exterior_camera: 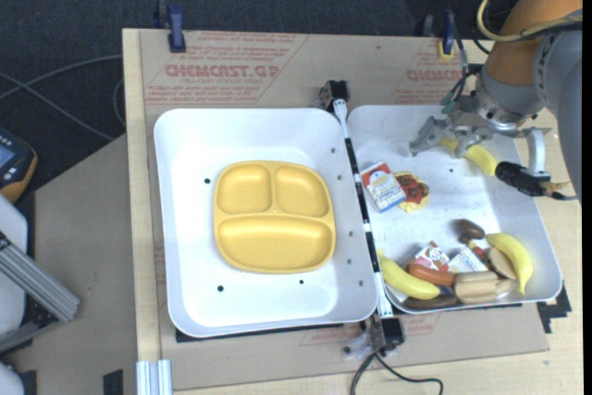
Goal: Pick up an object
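Claw [442, 132], fingers spread and empty, hovers above the upper part of the right bin [546, 240]. Candidate objects: small carton [382, 186] mid-bin; bananas [407, 278] in the near corner pile. The isolated carton likely suits a centred, vertical descent.

The right bin [435, 120] has bare floor through its middle; toy food [458, 271] crowds its near corner, and a small carton [383, 187] sits beside the dividing rim. A yellow tray [274, 216] fills the left bin's [185, 199] centre.
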Controlling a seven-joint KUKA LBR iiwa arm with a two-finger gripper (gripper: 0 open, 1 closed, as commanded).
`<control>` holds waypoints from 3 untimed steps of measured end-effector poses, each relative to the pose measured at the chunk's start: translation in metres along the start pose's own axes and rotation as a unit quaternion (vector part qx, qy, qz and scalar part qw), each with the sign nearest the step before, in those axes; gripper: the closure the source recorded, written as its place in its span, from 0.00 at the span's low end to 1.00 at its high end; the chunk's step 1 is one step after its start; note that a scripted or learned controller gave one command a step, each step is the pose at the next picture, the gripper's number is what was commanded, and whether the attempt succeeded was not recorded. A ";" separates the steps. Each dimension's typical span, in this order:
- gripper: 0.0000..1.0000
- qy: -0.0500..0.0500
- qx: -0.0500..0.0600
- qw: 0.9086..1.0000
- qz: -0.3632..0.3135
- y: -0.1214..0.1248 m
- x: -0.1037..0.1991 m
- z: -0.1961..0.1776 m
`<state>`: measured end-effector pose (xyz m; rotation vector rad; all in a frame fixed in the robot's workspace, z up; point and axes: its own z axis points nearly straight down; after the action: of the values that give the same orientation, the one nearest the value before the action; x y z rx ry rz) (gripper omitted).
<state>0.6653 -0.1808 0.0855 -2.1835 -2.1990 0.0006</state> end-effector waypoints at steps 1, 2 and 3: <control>0.00 -0.018 -0.022 1.000 0.004 0.000 -0.040 -0.106; 0.00 -0.012 -0.010 1.000 0.004 -0.066 -0.039 -0.015; 0.00 -0.011 -0.015 1.000 0.002 -0.085 -0.036 0.002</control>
<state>0.5808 -0.2170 0.0845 -2.2135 -2.2216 -0.0074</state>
